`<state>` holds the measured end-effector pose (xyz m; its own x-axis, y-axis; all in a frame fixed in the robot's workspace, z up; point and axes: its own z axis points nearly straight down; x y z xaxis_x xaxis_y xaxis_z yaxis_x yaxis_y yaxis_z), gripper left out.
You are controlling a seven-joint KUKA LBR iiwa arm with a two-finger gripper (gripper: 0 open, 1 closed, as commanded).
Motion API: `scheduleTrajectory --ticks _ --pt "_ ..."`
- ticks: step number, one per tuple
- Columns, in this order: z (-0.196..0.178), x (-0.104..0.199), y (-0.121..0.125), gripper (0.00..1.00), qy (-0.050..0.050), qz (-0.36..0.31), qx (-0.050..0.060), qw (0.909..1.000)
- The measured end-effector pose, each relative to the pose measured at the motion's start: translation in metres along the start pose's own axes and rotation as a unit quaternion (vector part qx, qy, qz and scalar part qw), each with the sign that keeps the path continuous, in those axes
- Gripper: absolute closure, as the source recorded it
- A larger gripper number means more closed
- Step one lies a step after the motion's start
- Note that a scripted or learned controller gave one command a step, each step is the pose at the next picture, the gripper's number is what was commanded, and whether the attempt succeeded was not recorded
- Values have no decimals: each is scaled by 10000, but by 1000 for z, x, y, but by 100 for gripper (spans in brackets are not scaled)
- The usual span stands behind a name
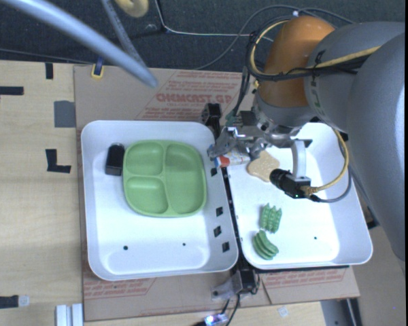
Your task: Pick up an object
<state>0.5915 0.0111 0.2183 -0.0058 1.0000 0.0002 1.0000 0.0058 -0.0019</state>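
- My arm (340, 80) reaches in over the right bin (340, 240).
- The left bin (102, 202) lies left of my claw, holding a green divided plate (165, 178) and a small black block (115, 159).
- My claw (234, 148) hangs at the right bin's upper left corner; I cannot tell its opening.
- A tan piece (262, 166) sits just beside it.
- Two green pieces (270, 219) (264, 244) lie below it, well apart.

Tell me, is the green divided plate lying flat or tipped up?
Flat. The green divided plate rests face up on the floor of the left bin, with all its compartments open to the camera.
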Motion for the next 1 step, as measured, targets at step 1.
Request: scheduleTrajectory --ticks 1 --pt "-8 47 11 100 5 0 -5 10000"
